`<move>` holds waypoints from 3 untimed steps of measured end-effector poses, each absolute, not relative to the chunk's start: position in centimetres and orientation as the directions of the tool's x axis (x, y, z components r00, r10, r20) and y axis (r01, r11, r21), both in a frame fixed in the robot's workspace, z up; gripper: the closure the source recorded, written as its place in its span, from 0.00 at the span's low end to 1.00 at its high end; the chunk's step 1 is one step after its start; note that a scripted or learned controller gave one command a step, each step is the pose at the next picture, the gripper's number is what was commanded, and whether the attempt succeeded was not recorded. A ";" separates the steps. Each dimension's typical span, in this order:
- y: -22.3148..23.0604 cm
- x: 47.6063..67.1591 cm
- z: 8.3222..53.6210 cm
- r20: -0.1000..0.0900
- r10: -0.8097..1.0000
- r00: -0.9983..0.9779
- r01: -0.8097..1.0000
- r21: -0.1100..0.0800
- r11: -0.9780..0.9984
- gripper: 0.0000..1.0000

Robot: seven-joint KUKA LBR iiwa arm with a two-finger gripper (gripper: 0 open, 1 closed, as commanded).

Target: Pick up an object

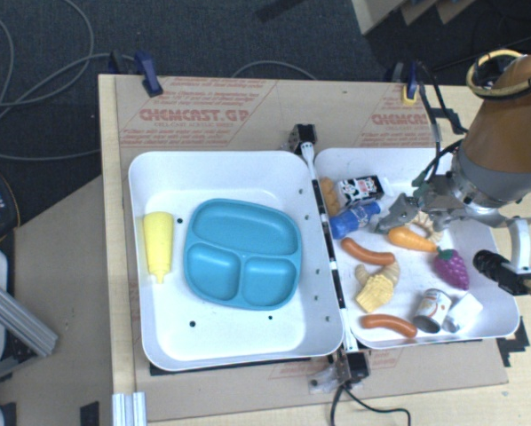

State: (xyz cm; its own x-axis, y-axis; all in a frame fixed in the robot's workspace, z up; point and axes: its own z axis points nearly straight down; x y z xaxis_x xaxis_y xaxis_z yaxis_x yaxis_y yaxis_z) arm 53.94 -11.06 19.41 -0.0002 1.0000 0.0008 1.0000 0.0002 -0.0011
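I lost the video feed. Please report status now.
Gripper low in right bin, beside carrot. Nothing seen between fingers. Hot dog, grapes crowd close.

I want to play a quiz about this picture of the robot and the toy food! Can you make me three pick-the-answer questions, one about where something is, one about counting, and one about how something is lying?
1. Where is the blue plate?
A. In the left bin
B. In the right bin
C. On the floor

2. How many toy sausages are in the right bin?
A. None
B. Two
C. Five

3. How is the yellow bottle placed?
A. Lying flat in the bin
B. Standing on the plate
C. Held by the robot

Answers:
1. A, the plate sits in the left bin.
2. B, one sausage lies near the middle and another sausage near the front edge.
3. A, it lies on its side beside the plate, far from the arm.
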 end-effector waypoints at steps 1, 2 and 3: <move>-12.6 55.2 9.3 -0.006 1.000 0.003 1.000 0.002 -0.003 0.00; -9.8 53.3 8.4 0.001 1.000 -0.001 1.000 -0.002 0.001 0.00; -8.5 62.4 19.3 -0.003 1.000 -0.006 1.000 0.019 0.006 0.00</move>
